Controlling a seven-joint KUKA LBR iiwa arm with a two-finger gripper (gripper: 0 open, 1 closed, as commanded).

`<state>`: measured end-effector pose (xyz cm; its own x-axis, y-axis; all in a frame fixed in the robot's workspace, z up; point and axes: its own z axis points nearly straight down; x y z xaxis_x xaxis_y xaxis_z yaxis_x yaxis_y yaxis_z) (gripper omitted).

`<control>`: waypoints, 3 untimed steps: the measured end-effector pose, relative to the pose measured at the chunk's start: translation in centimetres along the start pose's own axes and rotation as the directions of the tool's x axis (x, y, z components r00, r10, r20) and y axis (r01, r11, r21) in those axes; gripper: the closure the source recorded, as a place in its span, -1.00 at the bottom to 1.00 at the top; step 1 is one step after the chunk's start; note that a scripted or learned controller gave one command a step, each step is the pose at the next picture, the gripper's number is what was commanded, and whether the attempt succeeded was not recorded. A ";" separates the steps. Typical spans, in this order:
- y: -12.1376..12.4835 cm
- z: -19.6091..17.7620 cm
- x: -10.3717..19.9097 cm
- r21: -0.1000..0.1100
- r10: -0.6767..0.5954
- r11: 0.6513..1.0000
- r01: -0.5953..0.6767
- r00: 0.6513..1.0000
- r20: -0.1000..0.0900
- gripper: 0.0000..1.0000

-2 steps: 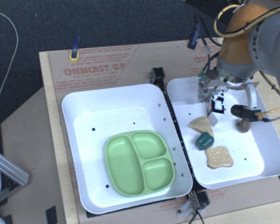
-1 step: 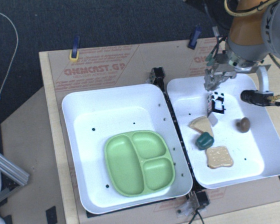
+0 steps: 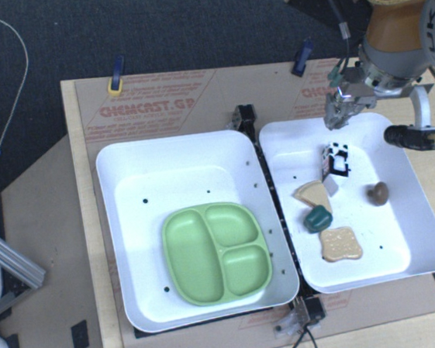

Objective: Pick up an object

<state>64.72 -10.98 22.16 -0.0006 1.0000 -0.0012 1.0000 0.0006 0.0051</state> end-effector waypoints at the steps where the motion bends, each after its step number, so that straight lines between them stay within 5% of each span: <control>1: -0.7 0.8 4.8 0.008 -0.004 1.000 0.004 1.000 -0.003 1.00; 3: -1.5 0.5 15.9 0.008 -0.004 1.000 0.004 1.000 -0.003 1.00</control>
